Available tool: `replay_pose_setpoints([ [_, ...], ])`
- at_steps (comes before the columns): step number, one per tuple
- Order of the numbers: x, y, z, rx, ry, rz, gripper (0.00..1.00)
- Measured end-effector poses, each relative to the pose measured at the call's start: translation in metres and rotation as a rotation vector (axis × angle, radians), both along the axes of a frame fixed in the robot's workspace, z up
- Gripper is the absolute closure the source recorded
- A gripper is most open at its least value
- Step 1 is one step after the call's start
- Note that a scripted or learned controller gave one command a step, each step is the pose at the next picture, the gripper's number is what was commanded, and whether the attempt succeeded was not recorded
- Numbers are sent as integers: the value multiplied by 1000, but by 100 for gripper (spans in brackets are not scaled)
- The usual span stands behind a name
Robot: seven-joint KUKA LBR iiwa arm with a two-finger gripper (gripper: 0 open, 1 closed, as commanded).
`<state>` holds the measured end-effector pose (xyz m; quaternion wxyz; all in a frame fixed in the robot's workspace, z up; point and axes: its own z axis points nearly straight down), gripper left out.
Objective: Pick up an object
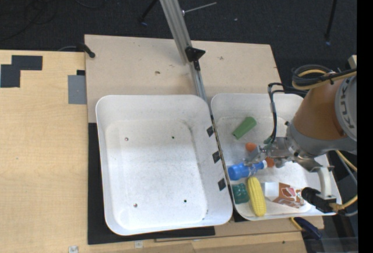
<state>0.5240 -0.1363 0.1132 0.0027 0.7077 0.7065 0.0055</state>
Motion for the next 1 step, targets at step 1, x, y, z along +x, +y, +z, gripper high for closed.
replay_pose_setpoints([
  [1, 0, -2, 12, -1, -1, -6, 100],
])
